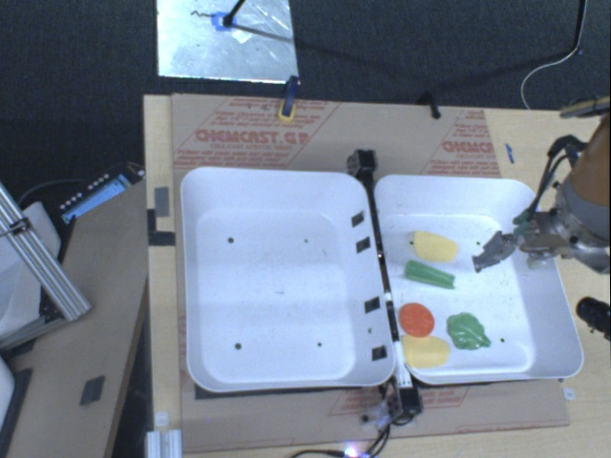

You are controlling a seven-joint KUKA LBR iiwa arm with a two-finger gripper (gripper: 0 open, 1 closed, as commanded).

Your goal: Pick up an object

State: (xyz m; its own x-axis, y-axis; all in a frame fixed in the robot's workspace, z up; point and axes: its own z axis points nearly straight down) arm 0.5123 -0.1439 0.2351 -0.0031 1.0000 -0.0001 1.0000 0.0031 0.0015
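Looking down from the camera view: two white bins sit side by side on a board; the right bin (549,337) holds all five small things, the left bin (205,198) lies beside it.
Gripper: the gripper (489,253) sits at the end of the arm (582,219), over the right bin's upper right part, pointing left toward the yellow lump; how far apart it stands I cannot tell, and nothing shows held in it.
Yellow lump: the upper yellow lump (435,247) lies just left of the gripper and is the closest candidate.
Green stick: the green stick (429,275) lies just below that lump, slanted.
Red disc: the red disc (416,319) sits near the divider, touching or nearly touching the lower yellow lump (427,351).
Green clump: the green clump (468,331) lies right of the disc, apart from it.
Handling guess: these look like small toy foods, probably light, stiff and smooth, so apt to slip; the rounded lumps are best pinched across the narrow middle, the stick across its width.
Risk: the disc lies flat and offers little edge.
Writing: "CHEMCAST" is printed in red on the board (248,122), with further letters I cannot read surely; similar red print at upper right is too tilted to read.
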